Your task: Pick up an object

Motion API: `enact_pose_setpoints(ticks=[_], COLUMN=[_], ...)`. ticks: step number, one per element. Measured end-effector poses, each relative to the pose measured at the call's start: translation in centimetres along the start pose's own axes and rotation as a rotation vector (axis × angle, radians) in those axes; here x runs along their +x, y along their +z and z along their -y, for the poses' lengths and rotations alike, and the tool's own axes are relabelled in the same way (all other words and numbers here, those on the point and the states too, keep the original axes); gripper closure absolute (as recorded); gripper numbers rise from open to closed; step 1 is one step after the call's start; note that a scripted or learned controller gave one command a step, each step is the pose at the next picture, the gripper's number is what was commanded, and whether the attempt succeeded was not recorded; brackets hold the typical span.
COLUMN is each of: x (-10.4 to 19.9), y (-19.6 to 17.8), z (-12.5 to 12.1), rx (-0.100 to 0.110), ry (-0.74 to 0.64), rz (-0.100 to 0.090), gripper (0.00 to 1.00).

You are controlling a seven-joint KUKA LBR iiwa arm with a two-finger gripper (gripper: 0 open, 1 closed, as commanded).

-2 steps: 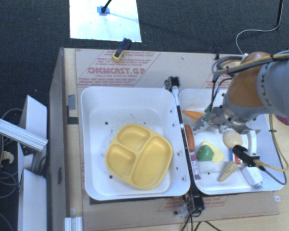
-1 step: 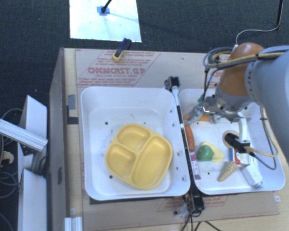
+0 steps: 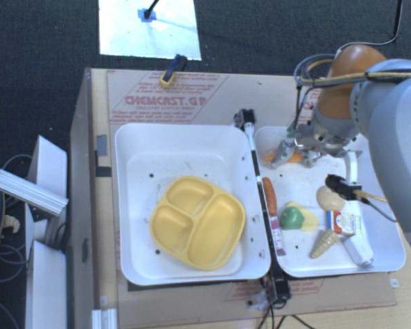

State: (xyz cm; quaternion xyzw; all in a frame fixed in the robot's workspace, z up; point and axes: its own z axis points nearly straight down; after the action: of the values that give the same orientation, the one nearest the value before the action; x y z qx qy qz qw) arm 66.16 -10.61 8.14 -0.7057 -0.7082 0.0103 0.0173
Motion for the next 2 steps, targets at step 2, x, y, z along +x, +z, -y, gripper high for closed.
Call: enact_pose_setpoints(ticks=[2], x=[-2.5], y=[-4.2], z=[-0.3], rx=[-0.035], ry=[0.002], rz=[0.01], gripper=[0.0])
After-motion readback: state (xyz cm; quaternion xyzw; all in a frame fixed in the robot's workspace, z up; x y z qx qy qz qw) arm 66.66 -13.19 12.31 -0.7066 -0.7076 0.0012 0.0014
